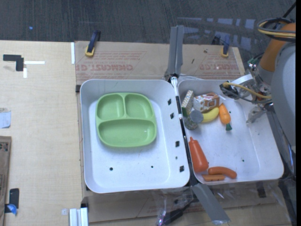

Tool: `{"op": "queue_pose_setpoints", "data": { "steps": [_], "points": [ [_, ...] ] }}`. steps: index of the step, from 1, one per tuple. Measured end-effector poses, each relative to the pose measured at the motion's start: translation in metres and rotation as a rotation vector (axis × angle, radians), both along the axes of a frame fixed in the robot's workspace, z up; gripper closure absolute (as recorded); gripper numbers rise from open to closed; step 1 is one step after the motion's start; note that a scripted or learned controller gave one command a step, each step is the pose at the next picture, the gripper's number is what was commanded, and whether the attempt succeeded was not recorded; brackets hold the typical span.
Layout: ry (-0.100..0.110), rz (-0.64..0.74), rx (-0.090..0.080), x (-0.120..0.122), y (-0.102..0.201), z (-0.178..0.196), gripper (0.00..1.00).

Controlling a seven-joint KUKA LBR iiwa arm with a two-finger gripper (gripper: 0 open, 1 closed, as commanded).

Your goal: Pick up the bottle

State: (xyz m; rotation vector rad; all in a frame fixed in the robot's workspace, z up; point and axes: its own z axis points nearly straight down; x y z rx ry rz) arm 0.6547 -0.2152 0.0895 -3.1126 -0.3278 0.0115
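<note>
A: So, operator, start from the left bin (89, 140) as your landmark. What sits in it?

B: You have a green divided plate (126, 120) lying flat toward its upper part.

A: And across the divider from that bin?

B: You see the right bin (256, 149), touching its neighbour. Over its far upper corner hangs the arm (282, 74), grey with an orange band.

A: The gripper?

B: You can't tell from here; cables blur it.

A: The bottle?

B: Your orange bottle (198, 155) lies in the right bin, just beside the wall shared with the left bin, cap pointing up. Below it lies a sausage (222, 172); above, a banana (209, 114), a small carton (207, 100) and a carrot (225, 115)
</note>
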Motion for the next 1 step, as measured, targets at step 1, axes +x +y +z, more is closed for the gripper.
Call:
{"op": "queue_pose_setpoints", "data": {
  "steps": [1],
  "points": [
    [-0.002,0.001,-0.001,-0.0005,0.0002,0.0001,0.00]
  ]
}}
